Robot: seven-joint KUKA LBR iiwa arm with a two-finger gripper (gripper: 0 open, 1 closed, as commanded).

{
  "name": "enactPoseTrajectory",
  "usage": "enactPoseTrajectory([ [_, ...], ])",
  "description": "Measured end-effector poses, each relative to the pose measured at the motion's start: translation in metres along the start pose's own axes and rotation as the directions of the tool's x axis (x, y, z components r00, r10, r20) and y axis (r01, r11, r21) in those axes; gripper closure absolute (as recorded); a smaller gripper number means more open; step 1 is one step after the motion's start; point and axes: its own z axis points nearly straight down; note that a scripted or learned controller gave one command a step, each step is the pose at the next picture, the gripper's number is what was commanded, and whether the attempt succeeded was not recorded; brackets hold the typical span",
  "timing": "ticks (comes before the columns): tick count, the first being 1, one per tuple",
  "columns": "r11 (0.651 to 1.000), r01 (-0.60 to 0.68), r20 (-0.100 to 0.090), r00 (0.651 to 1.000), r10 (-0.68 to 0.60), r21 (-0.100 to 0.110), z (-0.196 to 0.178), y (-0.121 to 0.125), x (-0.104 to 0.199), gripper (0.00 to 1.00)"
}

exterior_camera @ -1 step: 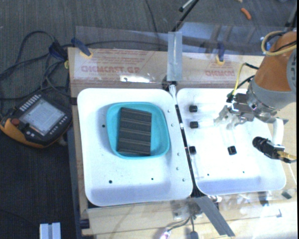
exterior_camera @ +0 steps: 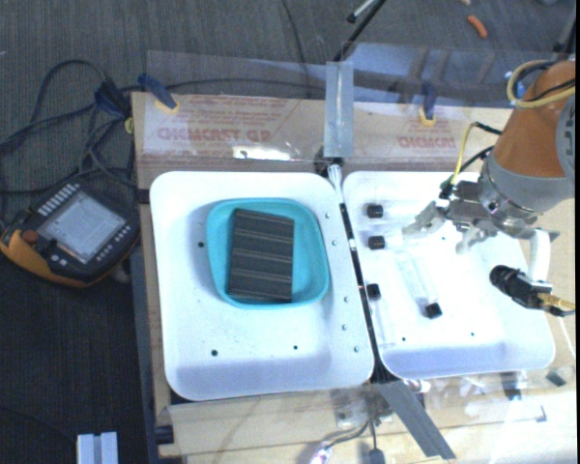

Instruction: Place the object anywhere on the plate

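Squarely on the shallow light-blue plastic plate (exterior_camera: 314,259) lay the dark grey ribbed rectangular slab (exterior_camera: 262,255). It sat flat, with its long sides running away from the camera and all four corners inside the plate's raised rim. Judged from this, the placement looked complete.

Handling (judgement): the slab looked stiff and flat and probably light for its footprint. The ribs running lengthwise on its top should give some grip. The best hold would be across the narrow width, on the two long edges near the middle. The plate rim sat close to those edges, so there was little room to get in.

The plate sat in the white left bin (exterior_camera: 188,341) with bare floor around it.

The gripper (exterior_camera: 459,222) hung over the white right bin (exterior_camera: 483,341), towards its far side and well apart from the slab and plate. Nothing was visible in it. Whether it was apart or together could not be told from this view.

Count:
- slab: 1
- plate: 1
- bins: 2, side by side on the pale brown surface (exterior_camera: 222,129)
- small black pieces (exterior_camera: 432,308) in the right bin: 4, three in a line near its left wall and one nearer the middle
- clear tube-like item (exterior_camera: 416,280) in the right bin: 1, too faint to identify
- orange and grey handheld pendant (exterior_camera: 72,232) on the floor left of the surface: 1
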Motion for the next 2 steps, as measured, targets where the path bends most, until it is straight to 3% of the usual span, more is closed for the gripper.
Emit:
enactPoseTrajectory([
  [1,0.967,-0.256,-0.001,0.967,0.256,0.003,0.013,-0.043,-0.032,0.00],
  [2,1.000,-0.009,0.000,1.000,0.009,-0.001,-0.065,0.000,-0.045,0.00],
])
